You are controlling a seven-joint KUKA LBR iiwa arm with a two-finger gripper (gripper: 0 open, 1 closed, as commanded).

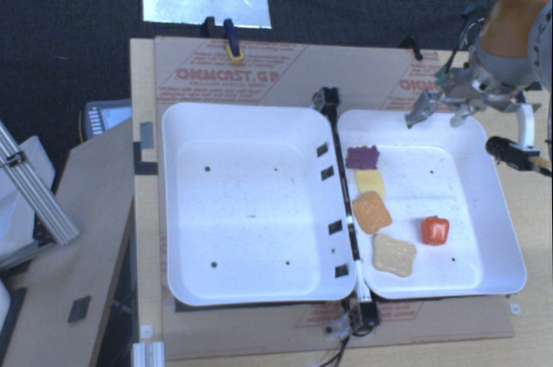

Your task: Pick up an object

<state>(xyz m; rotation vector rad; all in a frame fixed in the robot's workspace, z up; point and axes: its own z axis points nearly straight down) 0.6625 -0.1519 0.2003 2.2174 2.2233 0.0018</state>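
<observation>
The right bin (497, 210) holds several small toy foods. Along its left side lie a purple piece (363, 156), a yellow block (371, 181), an orange piece (371, 211) and a tan slice (393, 255). A red pepper (435, 230) lies further right. My gripper (438, 114) hangs above the bin's far rim, well away from all of them. Its fingers are spread open with nothing between them.
The left bin (173, 184) stands next to the right one, with a black divider clip strip (339, 184) between them. A cardboard sheet (259, 72) lies under both bins. A yellow-handled clamp (232, 41) is fixed at the back edge.
</observation>
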